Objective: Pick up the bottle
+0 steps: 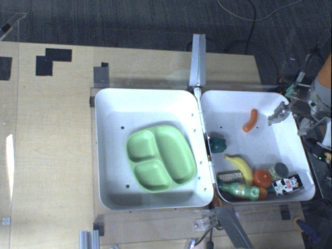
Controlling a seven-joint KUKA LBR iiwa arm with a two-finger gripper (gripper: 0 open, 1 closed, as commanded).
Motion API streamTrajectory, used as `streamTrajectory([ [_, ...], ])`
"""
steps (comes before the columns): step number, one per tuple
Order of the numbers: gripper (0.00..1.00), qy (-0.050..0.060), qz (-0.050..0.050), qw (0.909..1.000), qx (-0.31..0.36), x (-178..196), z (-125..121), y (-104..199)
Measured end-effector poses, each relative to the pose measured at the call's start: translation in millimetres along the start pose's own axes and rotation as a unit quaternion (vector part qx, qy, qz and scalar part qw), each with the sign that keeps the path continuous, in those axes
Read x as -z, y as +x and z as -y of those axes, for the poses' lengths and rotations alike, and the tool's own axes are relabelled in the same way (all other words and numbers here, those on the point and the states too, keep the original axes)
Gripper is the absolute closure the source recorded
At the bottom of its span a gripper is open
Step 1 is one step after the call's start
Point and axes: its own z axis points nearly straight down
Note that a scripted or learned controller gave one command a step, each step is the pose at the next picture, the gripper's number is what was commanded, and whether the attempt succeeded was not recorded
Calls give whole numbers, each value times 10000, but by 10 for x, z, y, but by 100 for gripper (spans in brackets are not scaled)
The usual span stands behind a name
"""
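Bottle point(241, 191) lies flat at right bin's point(290, 154) near edge, w/ banana point(240, 166) beside it. Gripper point(279, 114) at far-right rim; can't tell finger state. Approach low, align across bottle's width.

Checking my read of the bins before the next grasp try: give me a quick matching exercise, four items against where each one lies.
Things:
1. green divided plate
2. bottle
3. orange sausage-shaped toy
4. gripper

Places:
A. lying along the right bin's near edge, below the banana
B. over the right bin's far right corner
C. middle of the left bin
D. alone on the right bin's floor, far half

Pairs: 1-C, 2-A, 3-D, 4-B
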Motion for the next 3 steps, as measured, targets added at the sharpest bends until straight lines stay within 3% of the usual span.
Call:
streamTrajectory([
  [1, 0, -10, -13, 9841, -1775, -1330, 340, 129],
  [2, 100, -45, -29, 9850, -1727, -1203, 312, 151],
  [3, 100, -9, -10, 9810, -1939, -1322, 102, 244],
])
